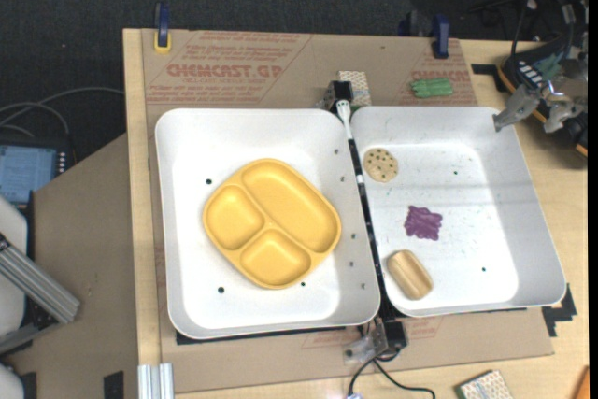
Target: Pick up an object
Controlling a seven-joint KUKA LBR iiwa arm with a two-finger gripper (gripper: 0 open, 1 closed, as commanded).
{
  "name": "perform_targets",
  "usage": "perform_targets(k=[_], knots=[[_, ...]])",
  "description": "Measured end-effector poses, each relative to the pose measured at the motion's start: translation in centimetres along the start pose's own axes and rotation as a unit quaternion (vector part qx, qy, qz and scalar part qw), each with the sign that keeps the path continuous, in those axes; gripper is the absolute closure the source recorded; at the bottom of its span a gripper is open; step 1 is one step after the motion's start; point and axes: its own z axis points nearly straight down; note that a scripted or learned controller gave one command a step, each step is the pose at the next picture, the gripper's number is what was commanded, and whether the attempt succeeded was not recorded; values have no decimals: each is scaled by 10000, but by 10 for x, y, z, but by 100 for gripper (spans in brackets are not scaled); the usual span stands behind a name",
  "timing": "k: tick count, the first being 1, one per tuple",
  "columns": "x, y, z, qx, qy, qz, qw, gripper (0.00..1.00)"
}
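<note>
The right bin (pixel 505 201) holds three objects. A round speckled cookie (pixel 380 164) lies near its back left. A flat purple piece (pixel 423 222) lies near the middle. A tan bread-like roll (pixel 409 274) rests near the front left corner. In the left bin (pixel 177 201) sits a yellow divided plate (pixel 271 221). My gripper (pixel 523 107) hangs at the right bin's back right corner, off to the right of all the objects and touching none of them. Nothing is seen in it.
A green item (pixel 432 89) lies on the cardboard behind the right bin. Blue clamps (pixel 163 37) (pixel 439 45) hold the board's back edge. Cables and gear (pixel 551 61) crowd the right side near the arm.
</note>
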Motion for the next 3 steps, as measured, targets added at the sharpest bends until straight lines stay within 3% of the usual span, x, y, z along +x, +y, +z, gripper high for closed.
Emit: perform_targets(k=[1, 2, 3], knots=[[7, -29, 179, 81, 30, 6, 10000, 0], [18, 35, 184, -30, -9, -20, 10000, 0], [53, 62, 183, -25, -7, -23, 10000, 0]])
